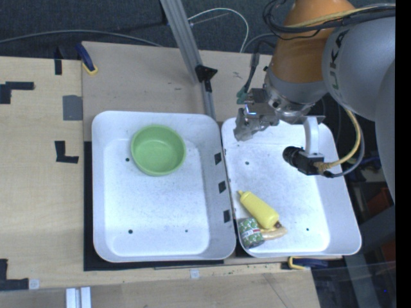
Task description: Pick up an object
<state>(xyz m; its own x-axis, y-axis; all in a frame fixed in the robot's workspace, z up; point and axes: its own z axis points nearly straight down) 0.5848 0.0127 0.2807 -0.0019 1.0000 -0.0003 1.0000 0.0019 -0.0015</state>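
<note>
A grey robot gripper [246,128] hovers over the right bin's [321,197] upper left corner; its jaw state cannot be told. A yellow bottle [259,210] lies lower left there, and a green bowl [158,149] sits in the left bin [154,236].

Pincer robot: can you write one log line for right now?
pincer: over right bin far corner, holding nothing | yellow bottle: right bin | green bowl: left bin

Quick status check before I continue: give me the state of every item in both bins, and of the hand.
green bowl: upright, mouth up, nothing inside, in the left bin.
yellow bottle: lying on its side in the right bin, near the front left corner.
small green packet: lying flat, touching the yellow bottle.
hand: over the right bin's far left corner, nothing visibly held.
</note>
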